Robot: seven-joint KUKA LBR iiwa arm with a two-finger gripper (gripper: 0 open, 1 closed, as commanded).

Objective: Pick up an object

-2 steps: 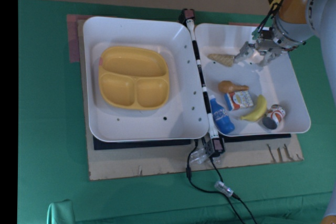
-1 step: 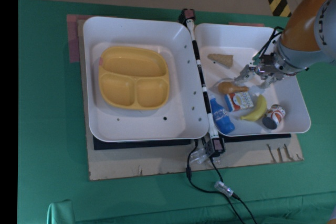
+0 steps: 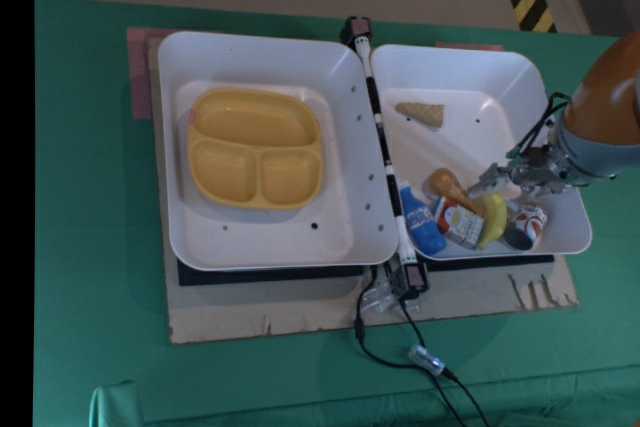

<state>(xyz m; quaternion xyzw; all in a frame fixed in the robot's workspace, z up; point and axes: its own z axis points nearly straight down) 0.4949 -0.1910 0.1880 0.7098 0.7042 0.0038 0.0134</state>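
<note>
The arm (image 3: 600, 115) is cut off by the right edge. The gripper (image 3: 497, 179) is too small to read, and it partly hides the cup (image 3: 530, 223). The banana (image 3: 493, 218) overlaps the packet (image 3: 459, 222).

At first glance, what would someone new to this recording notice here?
The big yellow divided plate sits alone in the left bin. In the right bin, a huddle of small things crowds the near corner: a banana, a blue packet, and an orange cone-shaped piece, while a tan wedge lies apart near the far side. The gripper hangs just above that huddle.
</note>
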